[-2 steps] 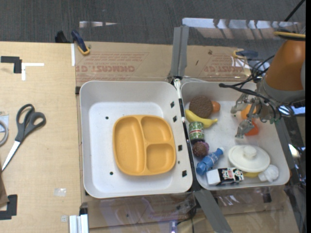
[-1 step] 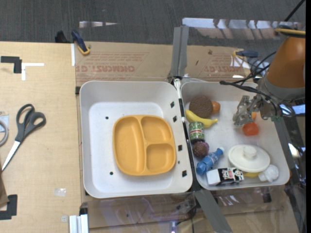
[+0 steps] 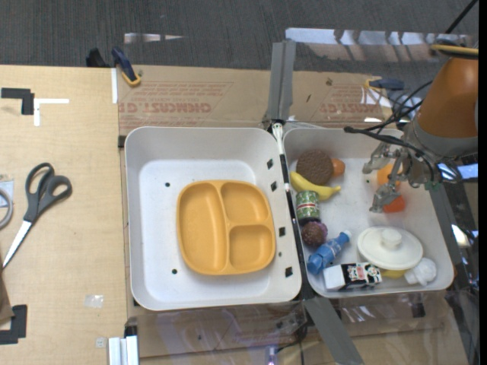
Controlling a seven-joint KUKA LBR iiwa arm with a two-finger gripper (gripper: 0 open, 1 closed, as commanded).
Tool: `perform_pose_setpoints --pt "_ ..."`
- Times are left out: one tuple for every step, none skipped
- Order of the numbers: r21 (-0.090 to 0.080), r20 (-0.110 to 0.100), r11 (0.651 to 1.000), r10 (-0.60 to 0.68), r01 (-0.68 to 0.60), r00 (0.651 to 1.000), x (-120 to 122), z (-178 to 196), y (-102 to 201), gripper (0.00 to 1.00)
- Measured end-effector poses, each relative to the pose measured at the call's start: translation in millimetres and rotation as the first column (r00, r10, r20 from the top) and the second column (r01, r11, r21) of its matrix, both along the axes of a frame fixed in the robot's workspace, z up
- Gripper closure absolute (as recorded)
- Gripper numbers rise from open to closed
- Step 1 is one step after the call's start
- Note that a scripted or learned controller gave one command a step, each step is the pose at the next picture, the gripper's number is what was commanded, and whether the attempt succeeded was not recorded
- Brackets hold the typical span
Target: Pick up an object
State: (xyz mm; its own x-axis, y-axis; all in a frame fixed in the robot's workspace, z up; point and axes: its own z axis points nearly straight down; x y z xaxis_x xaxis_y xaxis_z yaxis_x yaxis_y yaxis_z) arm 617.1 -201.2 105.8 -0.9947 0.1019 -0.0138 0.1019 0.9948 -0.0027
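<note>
From the overhead camera I see my gripper (image 3: 386,182) hanging in the right bin (image 3: 440,234); I cannot tell how it is set. An orange-red object (image 3: 393,201) lies right at its tip, glossy and small. Just below sits a smooth white round lid (image 3: 389,247). Left of the gripper lie a curved yellow banana (image 3: 313,185) and a rough brown ball (image 3: 314,166).

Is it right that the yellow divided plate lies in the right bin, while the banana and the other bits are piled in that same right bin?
Not quite. The camera view shows the yellow divided plate in the left bin, alone. The banana and the other bits are indeed in the right bin.
</note>
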Motion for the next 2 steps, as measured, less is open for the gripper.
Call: perform_pose_setpoints --pt "0.003 -0.006 0.996 -0.09 0.09 0.996 0.1 -11.4 -2.5 0.0" --pt "0.001 0.0 0.996 -0.087 0.087 0.996 2.1 -0.4 -1.6 1.0"
